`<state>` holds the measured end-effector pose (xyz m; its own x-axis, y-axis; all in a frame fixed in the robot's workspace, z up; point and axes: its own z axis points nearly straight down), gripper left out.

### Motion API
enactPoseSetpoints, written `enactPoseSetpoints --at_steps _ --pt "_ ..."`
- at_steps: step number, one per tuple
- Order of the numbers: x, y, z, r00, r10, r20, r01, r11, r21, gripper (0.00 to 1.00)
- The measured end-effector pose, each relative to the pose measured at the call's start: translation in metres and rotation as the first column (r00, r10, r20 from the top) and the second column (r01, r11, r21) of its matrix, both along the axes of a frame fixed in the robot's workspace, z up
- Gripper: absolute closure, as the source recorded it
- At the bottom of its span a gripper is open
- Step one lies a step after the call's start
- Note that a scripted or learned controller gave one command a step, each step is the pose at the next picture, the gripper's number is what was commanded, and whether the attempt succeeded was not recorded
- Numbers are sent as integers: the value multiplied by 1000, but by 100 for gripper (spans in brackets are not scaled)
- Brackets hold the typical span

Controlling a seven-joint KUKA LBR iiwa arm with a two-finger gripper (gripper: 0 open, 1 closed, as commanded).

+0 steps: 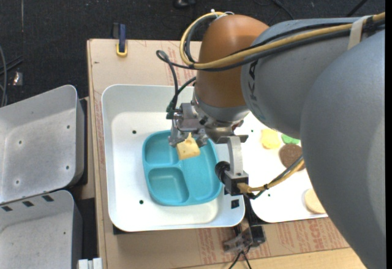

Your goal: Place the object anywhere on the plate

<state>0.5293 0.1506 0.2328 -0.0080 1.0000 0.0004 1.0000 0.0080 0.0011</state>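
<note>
A: Here, the arm [294, 78] reaches in from the right and hangs over the left bin [122, 139], where the blue plate [177, 173] with three compartments lies.

B: Where is the object?

A: A pale yellow chunk [188, 149], perhaps toy food, sits directly under the gripper [187, 138], above the plate's upper right compartment. It appears pinched between the two fingers, which stand close together on either side of it.

B: Does it touch the plate?

A: That cannot be told from this slant; it may hang just above it.

B: Which relation matters next?

A: The vertical one. The chunk lies straight below the jaws and over blue, so releasing here should probably land it on the plate. Other food pieces [275, 142] lie in the right bin [269, 200].
</note>
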Motion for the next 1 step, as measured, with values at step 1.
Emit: enactPoseSetpoints --at_steps 1 --pt "0 -4 0 1000 -6 -1 6 1000 -1 0"
